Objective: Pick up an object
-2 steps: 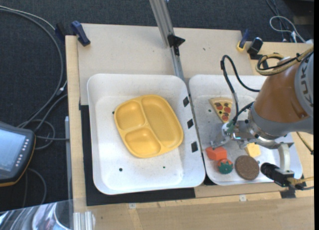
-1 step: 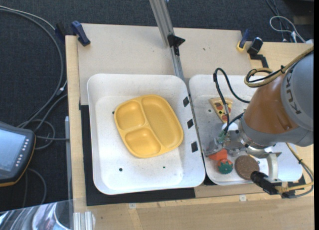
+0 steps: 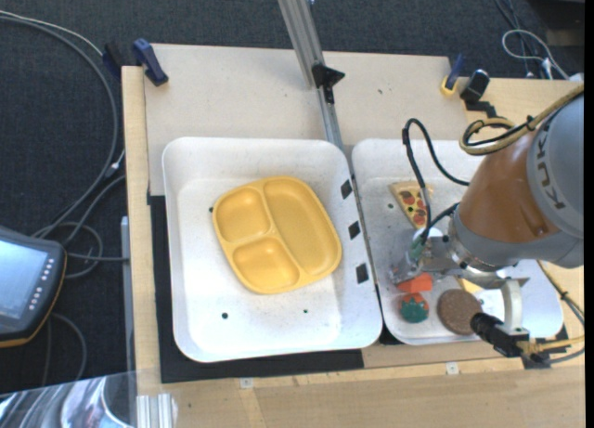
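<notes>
Arm: the grey KUKA arm [image 3: 534, 203] reached in from the right, its orange band bulking over the right bin [image 3: 376, 231] and covering much of that bin's floor.
Gripper: the gripper [image 3: 419, 264] sat low over the middle of the right bin, down among the small objects, just above an orange piece.
Fingers: cannot tell whether they were apart or together; the metal tip was small and partly tucked under the wrist, and no object showed clearly between them.
Orange piece: a small orange-red object [image 3: 415, 283] lay on the bin floor right under the gripper tip, touching or nearly touching it, cannot tell which.
Green object: a little green and orange thing [image 3: 413, 307] rested just in front of the orange piece, near the bin's front rim.
Brown disc: a round brown disc [image 3: 457, 310] lay flat beside the green object, to its right, close to the front rim.
Pizza slice: a toy pizza slice [image 3: 411, 201] lay further back in the same bin, apart from the gripper, with a black cable [image 3: 413, 152] looping over that area.
Left bin: the left bin [image 3: 186, 259] carried a yellow divided plate [image 3: 276, 233], lying flat near its middle, well apart from the gripper.
Bench: a metal pole [image 3: 297, 13] rose from the bench's rear edge, between the two bins.
</notes>
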`<move>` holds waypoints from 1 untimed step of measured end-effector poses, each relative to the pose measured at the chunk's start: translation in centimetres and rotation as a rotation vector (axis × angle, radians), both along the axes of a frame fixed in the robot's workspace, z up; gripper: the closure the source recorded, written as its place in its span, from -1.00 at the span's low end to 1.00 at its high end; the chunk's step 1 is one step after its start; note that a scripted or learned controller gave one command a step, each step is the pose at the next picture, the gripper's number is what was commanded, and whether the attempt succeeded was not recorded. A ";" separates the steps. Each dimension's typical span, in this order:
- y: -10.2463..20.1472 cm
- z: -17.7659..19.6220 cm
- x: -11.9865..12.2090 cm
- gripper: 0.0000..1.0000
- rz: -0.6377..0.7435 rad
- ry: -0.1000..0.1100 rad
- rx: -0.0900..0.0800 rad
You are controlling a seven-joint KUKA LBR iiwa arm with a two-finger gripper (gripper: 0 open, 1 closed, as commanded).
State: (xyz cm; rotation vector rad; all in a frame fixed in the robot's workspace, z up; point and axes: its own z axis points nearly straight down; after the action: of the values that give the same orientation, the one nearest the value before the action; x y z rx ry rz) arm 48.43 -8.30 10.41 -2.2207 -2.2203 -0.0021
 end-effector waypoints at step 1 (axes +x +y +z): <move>0.5 4.4 0.0 1.00 0.002 -0.004 -0.002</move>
State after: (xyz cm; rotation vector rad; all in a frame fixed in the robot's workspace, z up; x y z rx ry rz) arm 48.41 -7.84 14.76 -2.2218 -2.2258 -0.0047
